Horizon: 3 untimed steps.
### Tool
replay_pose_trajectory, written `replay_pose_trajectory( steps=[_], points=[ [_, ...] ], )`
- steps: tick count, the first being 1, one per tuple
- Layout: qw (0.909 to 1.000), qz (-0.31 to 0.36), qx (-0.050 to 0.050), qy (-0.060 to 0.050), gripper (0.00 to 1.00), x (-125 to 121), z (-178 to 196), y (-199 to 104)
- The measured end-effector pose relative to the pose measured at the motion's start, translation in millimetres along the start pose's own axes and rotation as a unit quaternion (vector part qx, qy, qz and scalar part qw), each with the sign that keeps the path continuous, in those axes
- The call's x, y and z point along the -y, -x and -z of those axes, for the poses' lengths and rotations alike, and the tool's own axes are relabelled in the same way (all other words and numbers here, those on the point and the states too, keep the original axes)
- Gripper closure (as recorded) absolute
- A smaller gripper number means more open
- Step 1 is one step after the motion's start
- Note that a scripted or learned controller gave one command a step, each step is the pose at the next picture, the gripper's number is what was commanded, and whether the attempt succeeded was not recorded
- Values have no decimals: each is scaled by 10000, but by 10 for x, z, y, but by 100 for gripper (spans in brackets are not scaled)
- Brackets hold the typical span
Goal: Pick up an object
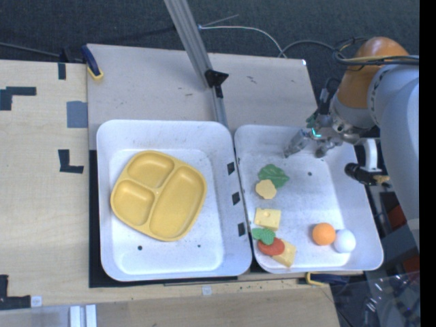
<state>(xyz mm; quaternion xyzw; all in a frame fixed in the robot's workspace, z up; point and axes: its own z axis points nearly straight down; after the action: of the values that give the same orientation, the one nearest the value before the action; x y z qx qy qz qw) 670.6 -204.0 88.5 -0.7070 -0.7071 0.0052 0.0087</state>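
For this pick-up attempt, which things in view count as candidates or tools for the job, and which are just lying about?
Belongs to the job:
- gripper, over the right bin's far end
- green leaf piece
- yellow round piece
- cheese block
- red and green piece
- orange ball
- white ball

Just lying about:
- yellow divided plate in the left bin
- metal pole

Yellow three-compartment plate (159, 194) inside left white bin (112, 138). Grey metal pole (191, 36) slanting across bench (41, 114) behind bins, ending at black clamp (216, 79). White cable (262, 36) looping beyond bench's far edge.
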Motion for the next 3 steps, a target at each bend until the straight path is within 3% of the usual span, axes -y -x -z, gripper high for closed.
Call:
replay_pose_trajectory(
  steps=[3],
  points=[
    [10000, 1, 2, -1, 0, 1, -3, -1]
  ],
)
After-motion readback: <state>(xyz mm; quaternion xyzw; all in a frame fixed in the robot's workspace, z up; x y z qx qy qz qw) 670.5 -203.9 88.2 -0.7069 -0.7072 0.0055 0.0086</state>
